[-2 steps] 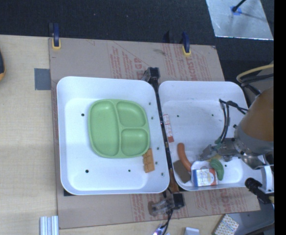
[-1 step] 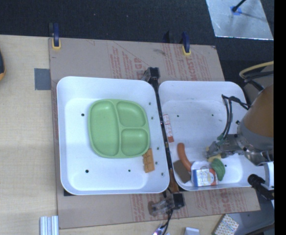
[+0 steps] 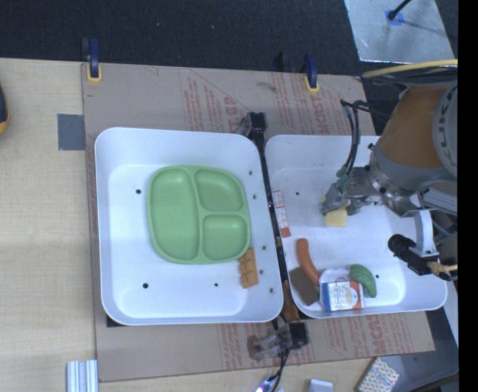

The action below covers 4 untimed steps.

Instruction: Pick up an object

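Item 1: gripper (image 3: 342, 202), on grey arm (image 3: 418, 149) w/ orange band, reaching in from the right over the right bin (image 3: 304, 158). Fingers point down-left toward a small pale yellow block (image 3: 336, 217). Fingertips sit right at the block's upper edge; can't tell whether they are spread, pressed together, or pinching it.

Item 2: yellow block, right bin, approx centre of the floor, just below the gripper. Small, roughly squarish; long axis not readable.

Item 3: orange sausage-shaped piece (image 3: 306, 259), right bin, lower-left part. Long axis runs near top-to-bottom of the view, leaning slightly, upper end toward the bin's left wall.

Item 4: brown flat piece (image 3: 303, 286), touching the sausage's lower end, by the bin's near-left corner.

Item 5: small carton (image 3: 340, 295), blue/white/red print, near edge of right bin, just right of the brown piece.

Item 6: green pepper-like piece (image 3: 364, 279), beside the carton's upper right, long axis slanting down-right.

Item 7: left bin (image 3: 116, 219), holds a green divided plate (image 3: 198, 214), three compartments, approx centre. Small orange-brown block (image 3: 247, 268) near the bin's lower right, long axis approx top-to-bottom.

Item 8: counter (image 3: 26, 243), light wood, cardboard sheet (image 3: 181, 96) under both bins, clamped at the far edge.
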Each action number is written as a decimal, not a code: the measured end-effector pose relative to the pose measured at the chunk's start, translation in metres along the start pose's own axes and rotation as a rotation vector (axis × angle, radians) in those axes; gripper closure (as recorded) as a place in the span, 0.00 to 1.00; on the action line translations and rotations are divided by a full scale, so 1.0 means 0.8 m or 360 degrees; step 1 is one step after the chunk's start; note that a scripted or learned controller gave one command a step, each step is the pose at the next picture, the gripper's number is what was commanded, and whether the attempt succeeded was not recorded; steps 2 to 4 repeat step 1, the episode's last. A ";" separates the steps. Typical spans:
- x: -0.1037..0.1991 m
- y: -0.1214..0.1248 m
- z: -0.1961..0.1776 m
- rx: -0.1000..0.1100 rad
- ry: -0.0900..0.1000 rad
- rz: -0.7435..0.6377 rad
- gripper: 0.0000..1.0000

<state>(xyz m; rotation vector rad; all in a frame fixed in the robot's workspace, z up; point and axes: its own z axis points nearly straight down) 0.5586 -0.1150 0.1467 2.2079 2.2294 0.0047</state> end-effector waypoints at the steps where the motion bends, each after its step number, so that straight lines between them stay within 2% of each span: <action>1: 0.083 0.020 -0.101 0.0002 0.0003 0.0000 1.00; 4: 0.083 0.020 -0.101 0.0002 0.0003 0.0000 1.00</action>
